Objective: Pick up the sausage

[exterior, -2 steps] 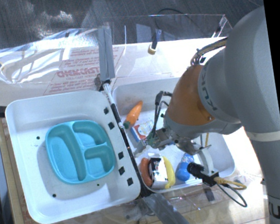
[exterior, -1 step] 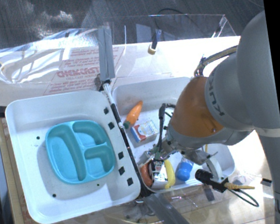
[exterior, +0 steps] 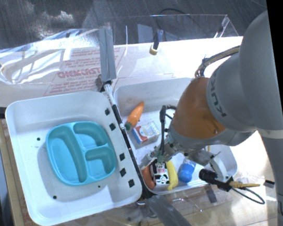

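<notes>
Claw: we see the gripper [exterior: 161, 166] low in the right bin, at about seven o'clock from the arm's orange band. Its black-and-white tip sits among the toys, and we cannot tell how far its fingers are parted or whether anything is caught between them.

Sausage: a reddish-brown sausage [exterior: 147, 176] lies at nine o'clock from the gripper, just beside it, against the bin's left wall. Whether the two touch, we cannot tell.

Close neighbours: a yellow banana [exterior: 171, 177] lies at five o'clock from the gripper, and a blue bottle-like toy [exterior: 186, 172] sits at three o'clock of the banana.

Further off: a small printed box [exterior: 146, 132] lies at twelve o'clock from the gripper, and an orange carrot [exterior: 134, 114] lies tilted at eleven o'clock beyond it.

Arm: the grey arm [exterior: 243, 89] with its orange band [exterior: 197, 114] covers much of the right bin [exterior: 148, 89].

Left bin: the left bin [exterior: 22, 122], at nine o'clock, holds a light blue divided tray [exterior: 80, 152] with three compartments.
</notes>
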Available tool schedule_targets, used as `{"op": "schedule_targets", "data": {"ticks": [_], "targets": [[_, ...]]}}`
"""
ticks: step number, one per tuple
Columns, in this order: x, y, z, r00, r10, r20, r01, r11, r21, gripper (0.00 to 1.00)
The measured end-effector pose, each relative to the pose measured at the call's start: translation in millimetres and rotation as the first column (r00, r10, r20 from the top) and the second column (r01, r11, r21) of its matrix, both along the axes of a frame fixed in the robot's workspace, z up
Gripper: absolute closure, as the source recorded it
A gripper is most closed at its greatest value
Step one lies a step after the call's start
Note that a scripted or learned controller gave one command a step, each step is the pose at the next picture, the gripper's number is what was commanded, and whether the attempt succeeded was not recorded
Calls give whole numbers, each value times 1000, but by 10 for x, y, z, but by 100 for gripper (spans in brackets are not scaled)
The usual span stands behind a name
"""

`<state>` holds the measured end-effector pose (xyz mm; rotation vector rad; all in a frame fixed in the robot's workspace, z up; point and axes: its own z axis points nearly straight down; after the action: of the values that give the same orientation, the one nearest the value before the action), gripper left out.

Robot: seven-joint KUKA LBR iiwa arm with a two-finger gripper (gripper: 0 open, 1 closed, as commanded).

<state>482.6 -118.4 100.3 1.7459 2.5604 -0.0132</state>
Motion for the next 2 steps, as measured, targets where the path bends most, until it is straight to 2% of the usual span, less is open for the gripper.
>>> {"op": "schedule_targets", "data": {"ticks": [1, 2], "targets": [[-24, 2, -12, 997, -76, -4, 76, 997, 4, 0], [-21, 5, -12, 998, -67, -4, 67, 998, 3, 0]]}}
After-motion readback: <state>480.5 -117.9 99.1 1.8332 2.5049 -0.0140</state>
